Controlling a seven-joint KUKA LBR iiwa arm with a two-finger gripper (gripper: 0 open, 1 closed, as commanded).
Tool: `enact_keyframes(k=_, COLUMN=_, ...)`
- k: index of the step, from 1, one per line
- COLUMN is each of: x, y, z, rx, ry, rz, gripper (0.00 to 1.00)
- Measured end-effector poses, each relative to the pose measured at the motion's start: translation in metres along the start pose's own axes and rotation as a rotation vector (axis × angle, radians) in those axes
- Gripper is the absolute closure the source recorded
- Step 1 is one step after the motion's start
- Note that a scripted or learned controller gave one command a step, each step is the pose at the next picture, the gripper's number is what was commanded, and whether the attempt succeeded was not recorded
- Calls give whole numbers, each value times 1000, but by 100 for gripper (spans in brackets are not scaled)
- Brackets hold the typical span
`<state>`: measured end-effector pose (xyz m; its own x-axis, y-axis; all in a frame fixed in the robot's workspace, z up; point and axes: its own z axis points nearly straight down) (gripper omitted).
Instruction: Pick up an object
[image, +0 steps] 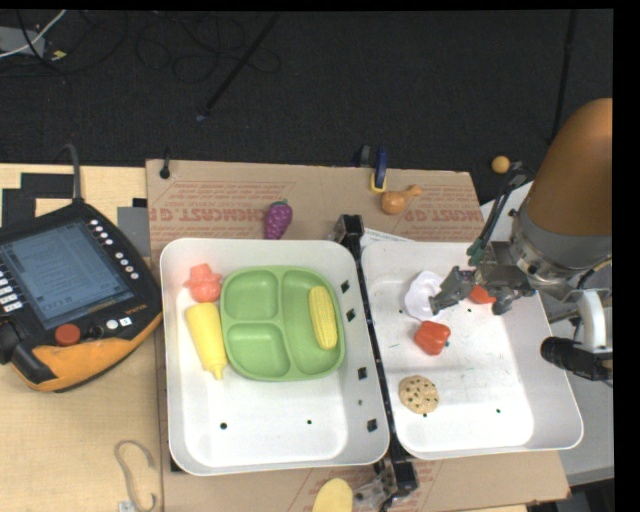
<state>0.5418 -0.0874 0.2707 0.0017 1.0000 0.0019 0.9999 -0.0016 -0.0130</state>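
Note:
My gripper (470, 302) hangs over the upper middle of the right bin (520, 425), its two dark fingers spread apart, so it is open. A small orange-red object (482, 294) shows in the gap between them, not pinched. A white crumpled object (420, 292) lies just left of the left finger. A red pepper (432, 337) sits below the gripper, and a chocolate-chip cookie (419, 394) lies nearer the front.
The left bin (260, 430) holds a green divided plate (280, 325) with a corn cob (322, 315), a yellow object (207, 338) and a pink one (203, 283). A teach pendant (70, 285) lies far left. Purple grapes (277, 218) and an orange pear-shaped toy (398, 199) lie behind the bins.

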Motion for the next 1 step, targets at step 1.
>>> enact_keyframes(k=1, x=0, y=2, z=-5, rx=-10, ry=-1, rz=-2, gripper=0)
